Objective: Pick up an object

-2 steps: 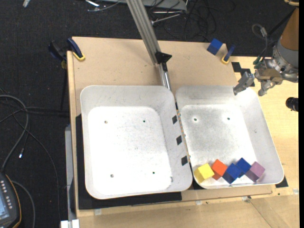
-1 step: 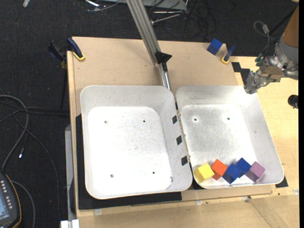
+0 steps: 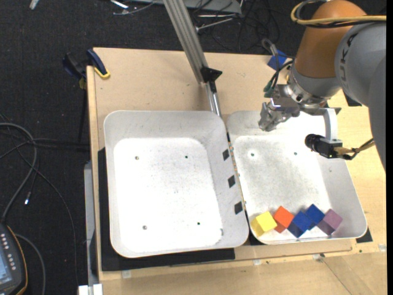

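We see the pick as barely begun. The gripper (image 3: 268, 123) hangs over the far edge of the right bin (image 3: 288, 168), close to its far left corner, and nothing is in it. The objects it could take all lie at the opposite, near end of that bin, well apart from it: a yellow block (image 3: 264, 222), an orange block (image 3: 283, 217), a blue block (image 3: 307, 219) and a purple block (image 3: 330, 220), packed in a row and touching one another against the near wall. The left bin (image 3: 166, 177) sits beside it on the bench (image 3: 153, 78). What remains, we judge, is the whole job: travel to the near end, descend on one block, close and lift. As for the gripper's opening, we cannot tell from this slant view; its tip is a small dark shape against the white rim.
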Available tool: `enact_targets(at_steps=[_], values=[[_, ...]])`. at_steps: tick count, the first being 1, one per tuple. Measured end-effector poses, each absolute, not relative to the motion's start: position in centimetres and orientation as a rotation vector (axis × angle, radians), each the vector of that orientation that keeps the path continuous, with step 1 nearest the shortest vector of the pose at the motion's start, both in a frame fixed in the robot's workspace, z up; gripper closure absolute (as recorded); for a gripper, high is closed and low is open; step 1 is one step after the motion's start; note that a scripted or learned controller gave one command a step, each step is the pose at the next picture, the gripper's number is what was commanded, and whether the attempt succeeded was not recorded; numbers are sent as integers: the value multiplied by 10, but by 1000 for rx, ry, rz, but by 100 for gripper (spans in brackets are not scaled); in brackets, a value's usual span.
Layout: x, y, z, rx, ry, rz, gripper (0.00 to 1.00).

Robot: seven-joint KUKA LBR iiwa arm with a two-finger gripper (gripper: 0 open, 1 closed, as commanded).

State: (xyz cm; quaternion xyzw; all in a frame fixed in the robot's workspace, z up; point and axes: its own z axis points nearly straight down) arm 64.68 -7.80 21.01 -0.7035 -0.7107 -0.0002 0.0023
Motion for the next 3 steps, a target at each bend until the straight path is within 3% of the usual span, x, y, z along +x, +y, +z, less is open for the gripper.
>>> enact_targets(at_steps=[1, 2, 3], values=[[619, -61, 208, -2215, -2225, 3, 100], [621, -63, 218, -2223, -2223, -1, 100], [592, -63, 208, -2223, -2218, 3, 100]])
